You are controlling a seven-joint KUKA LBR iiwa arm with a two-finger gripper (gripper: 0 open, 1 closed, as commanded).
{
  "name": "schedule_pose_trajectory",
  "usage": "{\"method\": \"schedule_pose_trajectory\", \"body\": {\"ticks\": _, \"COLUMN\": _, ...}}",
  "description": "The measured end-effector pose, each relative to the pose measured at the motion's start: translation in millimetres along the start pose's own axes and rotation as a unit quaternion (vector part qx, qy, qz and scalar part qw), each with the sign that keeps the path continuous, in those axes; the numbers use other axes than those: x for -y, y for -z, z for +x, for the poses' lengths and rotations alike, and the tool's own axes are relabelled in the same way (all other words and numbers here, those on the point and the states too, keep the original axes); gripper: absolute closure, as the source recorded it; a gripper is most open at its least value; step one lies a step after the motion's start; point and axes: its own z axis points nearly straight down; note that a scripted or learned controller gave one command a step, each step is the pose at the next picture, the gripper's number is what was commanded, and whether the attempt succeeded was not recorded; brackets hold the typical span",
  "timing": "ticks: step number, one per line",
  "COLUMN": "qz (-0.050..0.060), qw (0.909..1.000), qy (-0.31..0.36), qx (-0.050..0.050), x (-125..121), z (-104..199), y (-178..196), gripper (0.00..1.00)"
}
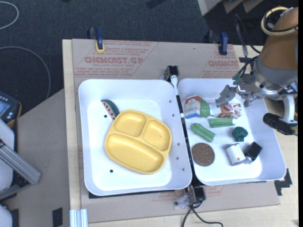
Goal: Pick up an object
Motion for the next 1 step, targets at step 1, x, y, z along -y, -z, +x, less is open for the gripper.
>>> {"method": "schedule_pose_trajectory", "body": {"ticks": 1, "qz": 0.004, "qw": 1.0000, "qy": -0.002, "qx": -0.001, "x": 14.1, "z": -31.7, "y": -126.5, "gripper": 0.00}}
